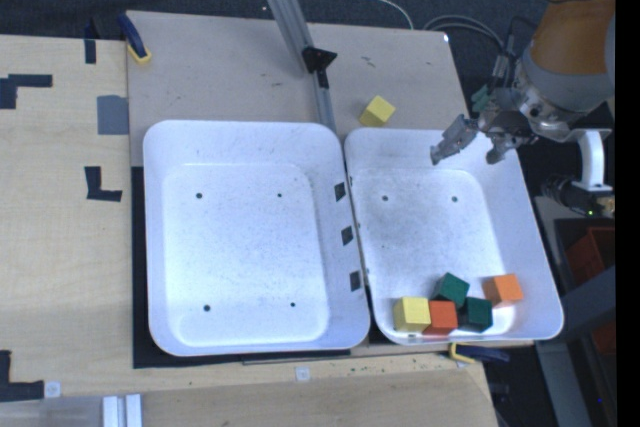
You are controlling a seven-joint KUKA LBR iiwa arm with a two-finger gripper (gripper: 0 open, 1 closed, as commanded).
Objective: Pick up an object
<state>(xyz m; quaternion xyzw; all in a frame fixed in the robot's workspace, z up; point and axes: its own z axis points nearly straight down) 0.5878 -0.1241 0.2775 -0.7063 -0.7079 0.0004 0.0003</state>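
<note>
Five blocks [455, 305], well apart from open hand [468, 144]

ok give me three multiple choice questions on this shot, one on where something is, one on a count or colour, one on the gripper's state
1. Where does the lone yellow block lie?
A. in the left bin
B. on the bench beyond the bins
C. between the gripper's fingers

2. How many blocks sit in the right bin?
A. two
B. five
C. eight

3. What is the gripper doing?
A. hanging open over the right bin's far edge, holding nothing
B. shut on a green block
C. resting on the floor of the left bin

Answers:
1. B, it lies on the bare board just past the bins' far rims.
2. B, a yellow block, two orange ones and two green ones cluster at the near edge.
3. A, its two fingers stand apart with nothing between them.
</note>
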